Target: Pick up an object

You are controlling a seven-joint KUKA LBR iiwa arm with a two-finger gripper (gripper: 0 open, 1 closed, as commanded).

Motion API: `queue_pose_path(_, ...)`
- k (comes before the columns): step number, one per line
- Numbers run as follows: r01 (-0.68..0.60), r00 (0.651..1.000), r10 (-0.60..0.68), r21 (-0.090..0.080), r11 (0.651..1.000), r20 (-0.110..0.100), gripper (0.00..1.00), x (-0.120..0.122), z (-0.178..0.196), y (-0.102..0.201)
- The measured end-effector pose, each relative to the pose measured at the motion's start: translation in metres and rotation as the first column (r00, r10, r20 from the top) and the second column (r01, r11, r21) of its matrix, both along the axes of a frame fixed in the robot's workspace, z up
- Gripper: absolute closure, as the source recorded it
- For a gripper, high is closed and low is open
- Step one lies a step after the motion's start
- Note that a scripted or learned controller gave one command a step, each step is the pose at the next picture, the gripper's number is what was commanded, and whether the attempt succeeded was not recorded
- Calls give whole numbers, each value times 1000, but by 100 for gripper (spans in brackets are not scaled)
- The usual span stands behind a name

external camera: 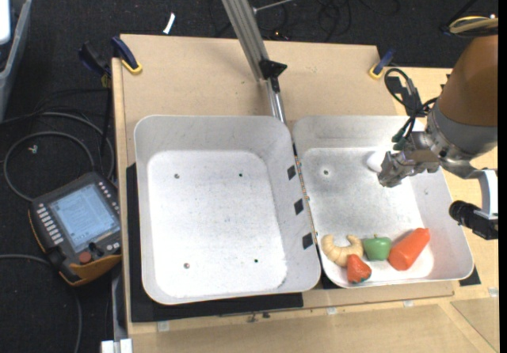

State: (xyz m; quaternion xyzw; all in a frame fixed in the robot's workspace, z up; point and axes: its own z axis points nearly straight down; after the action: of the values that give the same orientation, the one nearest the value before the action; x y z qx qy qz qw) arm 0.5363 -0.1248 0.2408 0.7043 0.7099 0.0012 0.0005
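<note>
In the right bin several toy foods lie along the near edge: a cream croissant-shaped piece, a small red strawberry-like piece, a green pepper and an orange carrot. A small white object rests near the bin's back right. My gripper hangs over the right bin's back right part, just beside the white object and well behind the row of foods. Nothing shows between its tips.
The left bin sits beside the right one, with a raised divider between them. A slanted metal pole rises behind the bins. A teach pendant and cables lie on the floor at left.
</note>
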Motion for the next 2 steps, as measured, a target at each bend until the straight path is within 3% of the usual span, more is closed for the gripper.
queue_pose_path(2,-1,1000,1,1,1000,-2,100,13,-7,104)
